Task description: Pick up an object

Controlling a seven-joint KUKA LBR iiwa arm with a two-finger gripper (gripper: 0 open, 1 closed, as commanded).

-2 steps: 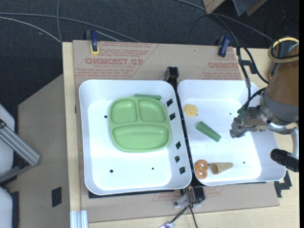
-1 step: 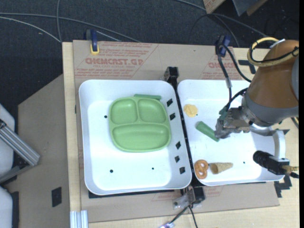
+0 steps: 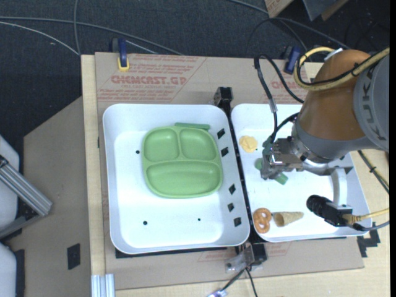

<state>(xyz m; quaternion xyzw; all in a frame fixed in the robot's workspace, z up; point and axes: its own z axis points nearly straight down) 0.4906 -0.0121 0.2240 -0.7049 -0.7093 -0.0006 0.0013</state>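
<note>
Green toy piece (image 3: 282, 179) sat right under the gripper (image 3: 272, 169) in the right bin (image 3: 322, 228), but I couldn't tell if the fingers actually pinched it.

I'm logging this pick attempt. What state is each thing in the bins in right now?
Green divided plate: flat, right side up, compartments bare, in the left bin.
Yellow round piece: lying loose in the right bin.
Pretzel: flat, by the near rim.
Cone: on its side, beside the pretzel.
Green piece: under the gripper; whether gripped is unclear.
</note>
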